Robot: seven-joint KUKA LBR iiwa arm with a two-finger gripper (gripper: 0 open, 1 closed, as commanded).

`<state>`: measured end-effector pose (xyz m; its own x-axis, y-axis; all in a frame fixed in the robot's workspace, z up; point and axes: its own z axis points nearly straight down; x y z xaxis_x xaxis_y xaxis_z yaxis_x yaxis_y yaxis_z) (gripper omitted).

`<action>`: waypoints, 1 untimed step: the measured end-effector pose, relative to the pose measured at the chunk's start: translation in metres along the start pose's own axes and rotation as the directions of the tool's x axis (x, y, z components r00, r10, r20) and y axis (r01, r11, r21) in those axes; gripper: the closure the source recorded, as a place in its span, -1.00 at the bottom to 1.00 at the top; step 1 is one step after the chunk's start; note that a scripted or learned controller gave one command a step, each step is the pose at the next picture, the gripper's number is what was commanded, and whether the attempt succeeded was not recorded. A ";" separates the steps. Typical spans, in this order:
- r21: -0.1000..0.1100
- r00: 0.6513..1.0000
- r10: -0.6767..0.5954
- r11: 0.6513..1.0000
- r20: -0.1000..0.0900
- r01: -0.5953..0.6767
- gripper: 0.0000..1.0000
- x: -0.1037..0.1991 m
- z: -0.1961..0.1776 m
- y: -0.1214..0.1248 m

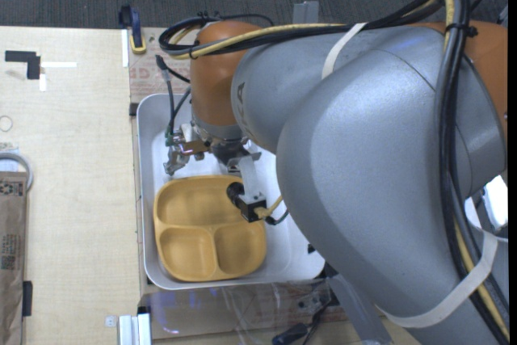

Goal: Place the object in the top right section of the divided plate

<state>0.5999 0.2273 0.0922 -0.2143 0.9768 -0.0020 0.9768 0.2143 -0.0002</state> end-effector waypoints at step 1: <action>0.000 1.000 0.000 1.000 0.000 0.000 -1.00 0.000 0.000 0.000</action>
<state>0.5999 0.2273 0.0922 -0.2143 0.9768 -0.0020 0.9768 0.2143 -0.0002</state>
